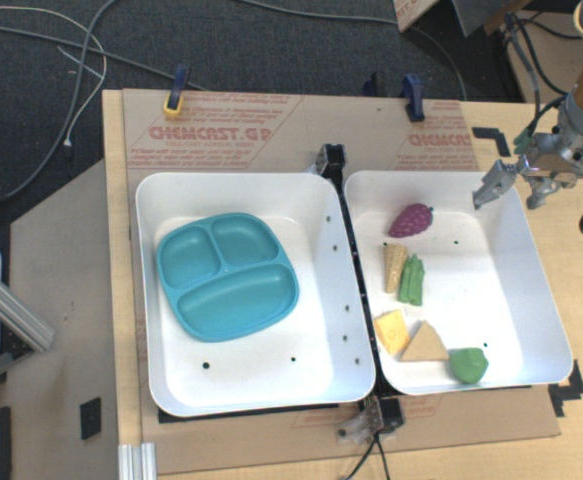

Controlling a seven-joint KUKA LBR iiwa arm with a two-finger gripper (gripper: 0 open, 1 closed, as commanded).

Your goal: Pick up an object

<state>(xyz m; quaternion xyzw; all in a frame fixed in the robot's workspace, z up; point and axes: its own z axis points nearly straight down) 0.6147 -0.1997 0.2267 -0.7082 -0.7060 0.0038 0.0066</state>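
Grapes [410,220], a purple toy bunch, lie at the back of the right bin [531,298], nearest the gripper [516,184], which hangs spread and holding nothing above that bin's far right rim. This looks like the approach step; next it must swing left over the grapes and descend. Other toy foods lie nearer the front.

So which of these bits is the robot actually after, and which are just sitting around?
Part of the job (things it might pick up, in the right bin):
purple grapes
green pickle
yellow cheese
tan wedge
green ball
the gripper

Just lying about:
blue divided plate
left bin
blue clamps
cables
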